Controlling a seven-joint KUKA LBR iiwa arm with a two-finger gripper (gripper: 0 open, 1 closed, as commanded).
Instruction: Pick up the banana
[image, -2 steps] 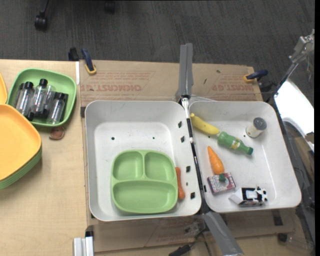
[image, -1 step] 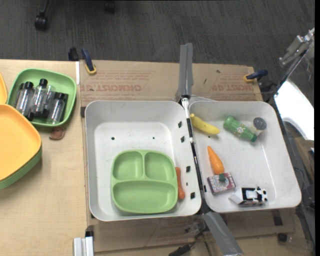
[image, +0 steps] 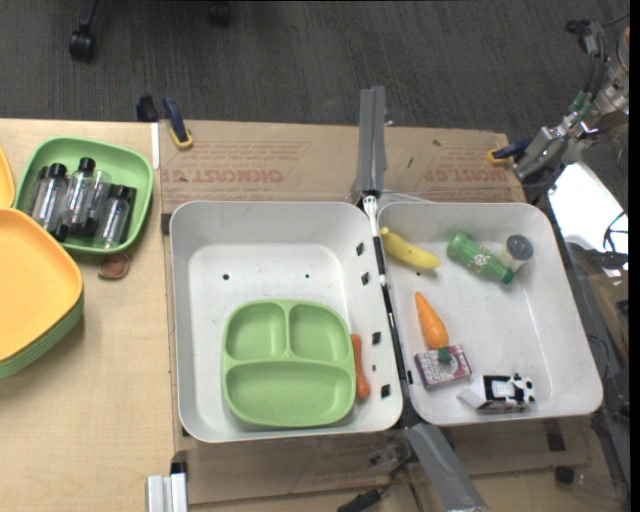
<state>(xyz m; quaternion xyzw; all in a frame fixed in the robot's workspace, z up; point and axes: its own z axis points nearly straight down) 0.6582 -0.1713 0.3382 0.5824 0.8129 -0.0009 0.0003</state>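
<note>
While the banana (image: 409, 250) lies untouched near the right bin's (image: 575, 330) back-left corner, I cannot tell the jaws' state.

orange plates (image: 35, 290) cropped left, perhaps stacked

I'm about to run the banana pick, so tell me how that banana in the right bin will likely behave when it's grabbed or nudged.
The banana looks like a smooth, glossy toy, so it is probably stiff, light and a bit slippery. Its curved shape lying flat suggests it may spin or pivot if pushed off-centre. It sits close to the right bin's left wall, which could crowd a grasp there.
</note>
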